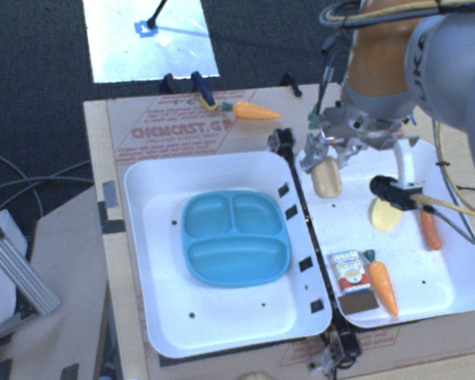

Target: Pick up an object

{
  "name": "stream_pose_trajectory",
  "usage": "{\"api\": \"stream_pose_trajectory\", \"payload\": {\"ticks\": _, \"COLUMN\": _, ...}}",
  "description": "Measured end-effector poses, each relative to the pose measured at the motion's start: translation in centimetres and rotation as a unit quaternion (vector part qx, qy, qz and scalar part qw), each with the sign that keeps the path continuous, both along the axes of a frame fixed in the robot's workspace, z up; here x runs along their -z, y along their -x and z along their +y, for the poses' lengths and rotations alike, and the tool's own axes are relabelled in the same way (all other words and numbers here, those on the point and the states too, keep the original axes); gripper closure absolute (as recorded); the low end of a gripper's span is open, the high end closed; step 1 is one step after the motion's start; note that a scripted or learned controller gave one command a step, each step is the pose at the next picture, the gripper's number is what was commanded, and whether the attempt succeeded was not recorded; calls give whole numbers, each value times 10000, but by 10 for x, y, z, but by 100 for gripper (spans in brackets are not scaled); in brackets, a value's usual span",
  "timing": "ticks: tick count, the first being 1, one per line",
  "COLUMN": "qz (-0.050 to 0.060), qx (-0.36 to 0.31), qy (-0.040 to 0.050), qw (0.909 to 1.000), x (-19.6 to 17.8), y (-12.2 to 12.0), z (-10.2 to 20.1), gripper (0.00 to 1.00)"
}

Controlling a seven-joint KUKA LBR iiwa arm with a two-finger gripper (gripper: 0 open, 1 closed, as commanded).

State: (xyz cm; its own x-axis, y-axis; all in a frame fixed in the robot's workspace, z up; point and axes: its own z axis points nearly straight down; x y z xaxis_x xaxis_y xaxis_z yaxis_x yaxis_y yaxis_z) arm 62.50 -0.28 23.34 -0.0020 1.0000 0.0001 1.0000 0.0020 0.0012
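Tan roll (327, 178) stands directly beneath the hand (322, 151), its long axis running toward the camera, though whether the hand grips it I cannot tell.

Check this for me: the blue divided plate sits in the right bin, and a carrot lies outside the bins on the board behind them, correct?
Not quite. The camera view shows the blue divided plate in the left bin, not the right one. The rest holds: a carrot lies outside the bins on the board behind them.
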Motion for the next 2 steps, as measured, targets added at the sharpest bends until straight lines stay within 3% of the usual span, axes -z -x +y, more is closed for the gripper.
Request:
{"api": "stream_pose_trajectory", "payload": {"ticks": 1, "qz": -3, "qx": -17, "qy": 4, "qw": 10000, "x": 12, "y": -13, "z": 3, "gripper": 100}}
{"api": "stream_pose_trajectory", "payload": {"ticks": 2, "qz": -5, "qx": -2, "qy": -3, "qw": 10000, "x": 0, "y": -8, "z": 1, "gripper": 100}}
